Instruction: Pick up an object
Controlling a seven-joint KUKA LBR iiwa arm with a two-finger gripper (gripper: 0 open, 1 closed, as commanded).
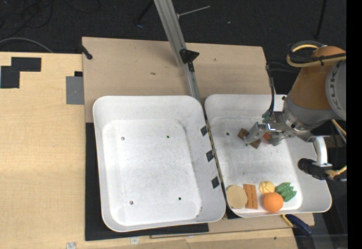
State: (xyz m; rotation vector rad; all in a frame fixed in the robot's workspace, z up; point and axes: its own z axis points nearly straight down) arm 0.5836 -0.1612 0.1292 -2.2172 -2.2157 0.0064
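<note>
At right of centre in the frame, the tool (pixel 253 137) reaches low into the right bin (pixel 243 107), its opening impossible to judge, while the toy food (pixel 261 196) it likely seeks lies clustered along that bin's lower edge.

Grey arm (pixel 317 95) low, hand (pixel 255 136) pointing left

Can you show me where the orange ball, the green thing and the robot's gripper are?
orange ball (pixel 273 202), camera view, middle of its round top.
green thing (pixel 286 191), camera view, its middle.
gripper (pixel 253 136), camera view, between its fingertips.
</note>
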